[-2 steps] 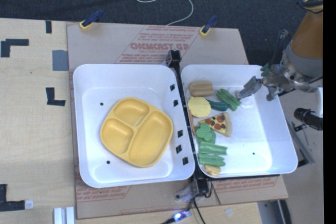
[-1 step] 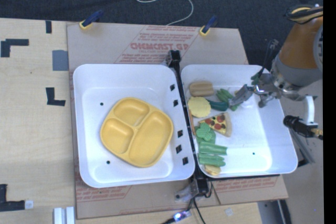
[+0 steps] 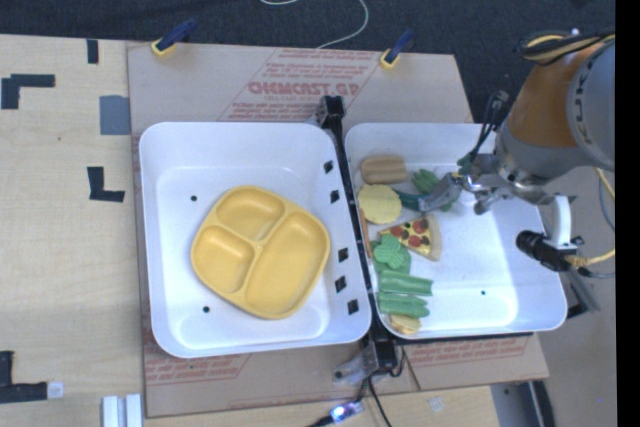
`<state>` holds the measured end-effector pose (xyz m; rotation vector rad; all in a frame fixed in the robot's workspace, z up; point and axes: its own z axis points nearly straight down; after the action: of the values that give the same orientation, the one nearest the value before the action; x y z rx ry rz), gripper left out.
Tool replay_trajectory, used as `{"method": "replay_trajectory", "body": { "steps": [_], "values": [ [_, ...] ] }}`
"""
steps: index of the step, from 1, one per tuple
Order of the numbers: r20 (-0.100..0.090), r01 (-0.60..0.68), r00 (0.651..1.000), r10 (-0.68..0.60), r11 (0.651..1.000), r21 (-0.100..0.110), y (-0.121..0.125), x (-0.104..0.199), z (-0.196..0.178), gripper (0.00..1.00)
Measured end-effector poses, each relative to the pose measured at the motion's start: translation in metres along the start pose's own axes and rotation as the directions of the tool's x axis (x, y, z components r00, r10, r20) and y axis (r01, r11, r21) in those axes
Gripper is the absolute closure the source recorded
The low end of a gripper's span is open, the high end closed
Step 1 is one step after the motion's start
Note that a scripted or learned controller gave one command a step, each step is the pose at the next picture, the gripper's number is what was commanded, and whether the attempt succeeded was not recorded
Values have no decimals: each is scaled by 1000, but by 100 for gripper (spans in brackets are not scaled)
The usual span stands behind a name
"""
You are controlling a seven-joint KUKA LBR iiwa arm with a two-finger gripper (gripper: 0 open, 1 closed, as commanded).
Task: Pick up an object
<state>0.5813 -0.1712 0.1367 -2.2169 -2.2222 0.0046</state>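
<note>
Worktop bins: gripper (image 3: 447,194) hovers in right bin (image 3: 500,300) near toys (image 3: 405,245); finger state indiscernible. Approach step; descent next.

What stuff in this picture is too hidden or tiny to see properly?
- Gripper: small and dark in the camera view; whether it grips anything is unclear.
- Green toy beside it: partly covered by the gripper.
- Yellow piece at the right bin's near edge: partly under the green beans.

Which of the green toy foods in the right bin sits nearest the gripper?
The dark green leafy piece at the pile's upper right, just left of the gripper. The green broccoli-like piece and green bean bundle lie lower left.
</note>
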Motion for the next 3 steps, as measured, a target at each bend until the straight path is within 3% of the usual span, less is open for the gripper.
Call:
{"method": "replay_trajectory", "body": {
  "steps": [1,2,3],
  "values": [
    [1,-2,1000,2,1000,-4,1,0,52,0],
    [-1,0,1000,0,1000,-9,2,2,38,100],
    [1,-1,1000,1,1000,-8,1,4,-25,100]
  ]
}}
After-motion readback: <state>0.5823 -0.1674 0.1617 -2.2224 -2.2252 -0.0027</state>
